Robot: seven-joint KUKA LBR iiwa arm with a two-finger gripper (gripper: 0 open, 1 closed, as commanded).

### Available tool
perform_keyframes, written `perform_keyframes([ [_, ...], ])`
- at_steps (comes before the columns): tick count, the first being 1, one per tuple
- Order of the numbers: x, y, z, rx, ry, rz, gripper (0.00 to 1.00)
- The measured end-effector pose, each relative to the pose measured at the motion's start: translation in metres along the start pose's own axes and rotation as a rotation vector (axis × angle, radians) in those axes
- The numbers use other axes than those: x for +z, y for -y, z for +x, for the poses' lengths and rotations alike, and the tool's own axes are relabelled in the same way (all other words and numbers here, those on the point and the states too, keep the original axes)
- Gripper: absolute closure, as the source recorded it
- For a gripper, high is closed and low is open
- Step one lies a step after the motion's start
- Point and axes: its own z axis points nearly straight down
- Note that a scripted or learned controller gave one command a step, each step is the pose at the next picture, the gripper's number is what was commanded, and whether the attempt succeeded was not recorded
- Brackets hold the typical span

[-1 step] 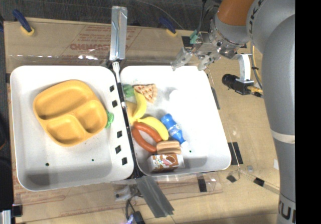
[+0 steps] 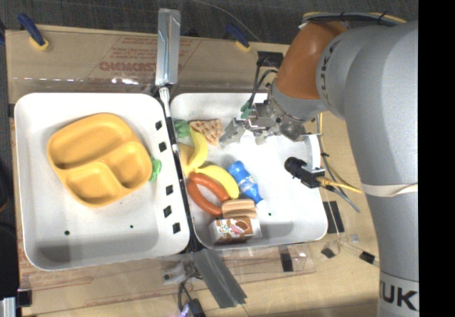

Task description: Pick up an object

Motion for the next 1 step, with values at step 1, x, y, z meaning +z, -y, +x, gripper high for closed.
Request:
perform_keyframes([
  [1, 0.0496, 0.0577, -0.0241, -0.022, 0.002, -0.01, 0.0],
])
